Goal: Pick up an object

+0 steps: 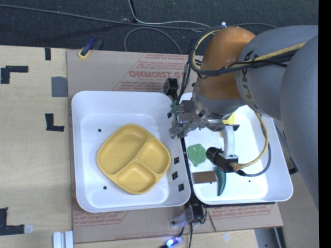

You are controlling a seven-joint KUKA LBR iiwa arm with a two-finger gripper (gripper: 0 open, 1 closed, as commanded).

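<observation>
Jaws: their spread cannot be told from above; the wrist hides them, and nothing can be seen in their grasp.
Arm (279, 71): grey links enter from the right and cross over the right bin; the orange band sits directly above the wrist, so the tool appears to point straight down, a pose suited to a top-down pick.
Gripper (182, 122): dark metal assembly over the seam between the two bins, near their upper halves; judged to be positioned for a descent, not yet carrying anything.
Left bin (83, 138): shallow white tray holding one item, well clear of its walls.
Right bin (276, 187): shallow white tray, partly covered by the arm; several small items lie in its lower left part.
Yellow plate (133, 158): sectioned dish lying flat in the left bin, tilted diagonally; wide and low, probably awkward for two fingers except at the rim.
Green object (197, 154): small crumpled piece in the right bin, just beside the dividing wall and nearest the gripper; a likely candidate.
Teal tool (221, 182): slender pointed piece with a dark handle end, below and right of the green object.
Brown block (204, 177): flat dark piece just beside the teal tool.
</observation>
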